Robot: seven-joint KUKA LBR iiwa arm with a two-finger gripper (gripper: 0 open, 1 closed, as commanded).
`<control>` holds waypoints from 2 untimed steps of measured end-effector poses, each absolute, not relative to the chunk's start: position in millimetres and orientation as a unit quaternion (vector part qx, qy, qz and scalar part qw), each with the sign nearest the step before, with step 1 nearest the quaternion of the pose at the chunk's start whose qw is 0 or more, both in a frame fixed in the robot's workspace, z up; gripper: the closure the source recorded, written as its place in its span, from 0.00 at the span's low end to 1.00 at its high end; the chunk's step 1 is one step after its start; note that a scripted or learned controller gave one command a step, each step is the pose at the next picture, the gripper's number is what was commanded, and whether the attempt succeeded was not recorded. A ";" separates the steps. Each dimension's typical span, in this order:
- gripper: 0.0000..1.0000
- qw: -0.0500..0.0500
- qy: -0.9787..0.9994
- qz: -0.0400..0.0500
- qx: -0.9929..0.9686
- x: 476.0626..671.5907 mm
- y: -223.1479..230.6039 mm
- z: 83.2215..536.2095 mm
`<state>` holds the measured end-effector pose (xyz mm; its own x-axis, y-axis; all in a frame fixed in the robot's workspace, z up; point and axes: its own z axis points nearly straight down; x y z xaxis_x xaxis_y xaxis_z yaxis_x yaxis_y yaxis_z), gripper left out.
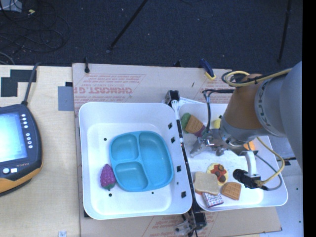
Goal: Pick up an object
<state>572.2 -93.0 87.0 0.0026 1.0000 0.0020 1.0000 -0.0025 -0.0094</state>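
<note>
My gripper [206, 145] reaches down into the right bin [276, 197], near that bin's left wall. Just above it lies a green and brown toy food piece [190, 123]. Below it sit a small round pizza piece [217, 171], a slice of toast [206, 182], an orange cracker [231, 190] and a small pink and white packet [213, 200]. An orange piece [252, 145] peeks out beside the wrist on the right. I see nothing held in the gripper.
The left bin [91, 120] holds a blue three-compartment tray [140, 161] and a purple grape bunch [107, 177] at the tray's lower left. A teach pendant [15, 144] lies on the bench at far left. The bins' shared wall [178, 152] runs close to the gripper.
</note>
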 end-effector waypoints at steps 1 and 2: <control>0.00 -0.001 -0.708 -0.001 -0.706 646.4 -80.1 88.1; 0.00 0.004 -0.706 0.003 -0.708 556.0 -98.2 87.1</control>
<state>556.0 -98.2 87.1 0.0038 1.0000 0.0022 0.9999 -0.0037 -0.0100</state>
